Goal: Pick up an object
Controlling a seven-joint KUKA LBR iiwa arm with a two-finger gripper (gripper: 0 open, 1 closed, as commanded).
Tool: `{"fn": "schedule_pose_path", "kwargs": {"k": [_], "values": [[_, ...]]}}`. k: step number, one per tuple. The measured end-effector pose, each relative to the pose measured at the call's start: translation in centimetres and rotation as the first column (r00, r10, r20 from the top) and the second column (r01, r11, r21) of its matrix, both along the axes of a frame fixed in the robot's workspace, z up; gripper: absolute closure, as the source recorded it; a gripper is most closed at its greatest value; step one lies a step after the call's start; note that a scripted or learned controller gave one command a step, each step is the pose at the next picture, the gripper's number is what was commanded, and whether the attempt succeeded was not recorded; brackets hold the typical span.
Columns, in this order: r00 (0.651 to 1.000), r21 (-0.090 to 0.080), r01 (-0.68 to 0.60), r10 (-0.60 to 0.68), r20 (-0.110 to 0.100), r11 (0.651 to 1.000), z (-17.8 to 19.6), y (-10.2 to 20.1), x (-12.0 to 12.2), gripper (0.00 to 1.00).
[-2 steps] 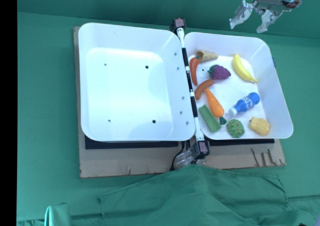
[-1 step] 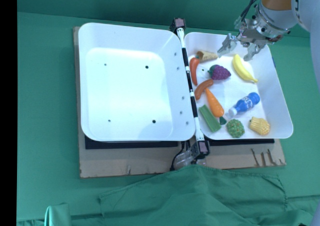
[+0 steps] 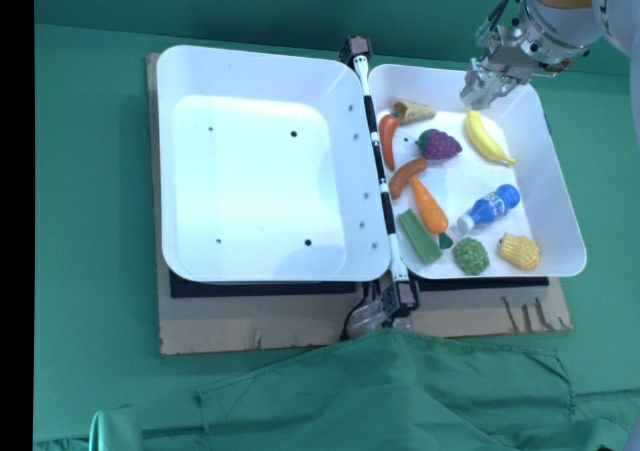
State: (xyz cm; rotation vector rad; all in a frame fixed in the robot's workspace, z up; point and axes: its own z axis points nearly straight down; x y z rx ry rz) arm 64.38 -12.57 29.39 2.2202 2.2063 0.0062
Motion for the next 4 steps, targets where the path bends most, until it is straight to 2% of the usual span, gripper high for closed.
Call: {"fn": "schedule_pose_path", "kwargs": {"k": [1,2,3,4], "values": [[1.000,0.002,0.007,-0.007,-0.013,1.000,-1.9,-6.6,-8.2,1.00],[1.000,0.005,-0.002,0.002,-0.014,1.000,-6.4,-4.5,-10.1,1.00],[1.000,0.001,0.001,-0.001,-0.003,1.000,-0.6,-6.3,-15.4,1.00],[1.000,0.003,-0.002,0.002,-0.006,1.000,-0.9,-6.1,-15.2,0.00]]}}
